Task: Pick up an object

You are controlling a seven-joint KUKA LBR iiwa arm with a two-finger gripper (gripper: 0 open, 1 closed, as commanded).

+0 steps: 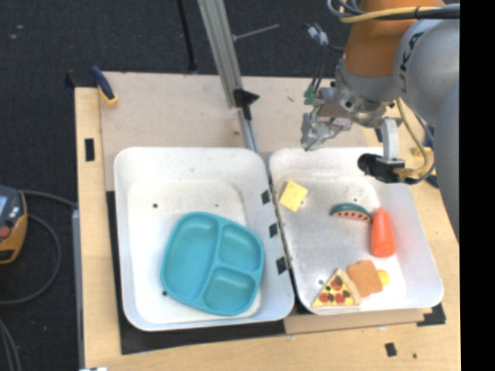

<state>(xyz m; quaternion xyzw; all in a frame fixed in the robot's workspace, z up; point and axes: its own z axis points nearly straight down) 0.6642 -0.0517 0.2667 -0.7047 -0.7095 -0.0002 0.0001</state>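
Claw (317, 134) hangs at the far left corner of the right bin (421, 230), just over its rim; it is small, grey and blurred against the counter (162, 110), and I cannot tell whether it stands apart or together; the arm (387, 29) above it, grey with an orange band, is cut off by the top edge.

Toy food lies on the floor of that bin, all of it apart from the claw: a yellow cheese block (292, 195) is nearest, close to the left wall; a watermelon slice (352, 212) lies toward the middle; an orange piece (382, 233) lies just right of the slice, perhaps a carrot, too coarse to be sure; a pizza slice (336, 292) lies at the near edge, touching a tan piece (365, 277) whose kind I cannot make out.

Left bin (124, 168) holds a teal divided plate (214, 263); the plate rests on a paler raised patch whose nature is unclear. Metal post (220, 45) rises at a slant from the counter behind the gap between the bins; a blue and yellow clamp (103, 85) sits at the counter's far left corner, too small to read further.
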